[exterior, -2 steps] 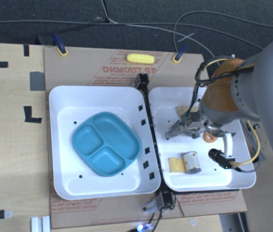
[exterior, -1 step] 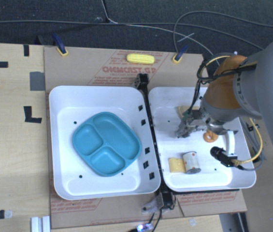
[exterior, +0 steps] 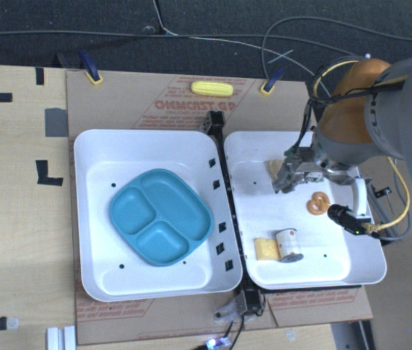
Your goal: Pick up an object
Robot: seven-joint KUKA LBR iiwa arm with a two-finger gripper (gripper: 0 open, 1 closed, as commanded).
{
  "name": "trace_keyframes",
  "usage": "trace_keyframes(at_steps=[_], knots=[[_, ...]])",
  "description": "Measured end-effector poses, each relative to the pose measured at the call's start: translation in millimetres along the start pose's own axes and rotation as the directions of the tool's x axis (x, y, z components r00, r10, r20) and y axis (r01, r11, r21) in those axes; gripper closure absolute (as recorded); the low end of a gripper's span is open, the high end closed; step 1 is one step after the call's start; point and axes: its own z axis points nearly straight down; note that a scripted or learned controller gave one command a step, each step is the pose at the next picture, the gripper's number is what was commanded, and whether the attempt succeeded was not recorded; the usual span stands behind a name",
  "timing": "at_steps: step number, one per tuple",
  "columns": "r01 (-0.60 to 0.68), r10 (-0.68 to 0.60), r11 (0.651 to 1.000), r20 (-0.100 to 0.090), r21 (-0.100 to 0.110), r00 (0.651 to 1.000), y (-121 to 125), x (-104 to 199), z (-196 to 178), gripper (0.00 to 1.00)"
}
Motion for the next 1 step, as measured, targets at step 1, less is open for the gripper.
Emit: trace_keyframes(at_steps=[1], knots=[[0.000, 0.000, 1.000, 0.001, -0.002, 1.000, -3.4, -1.6, -62.4, 1.00]])
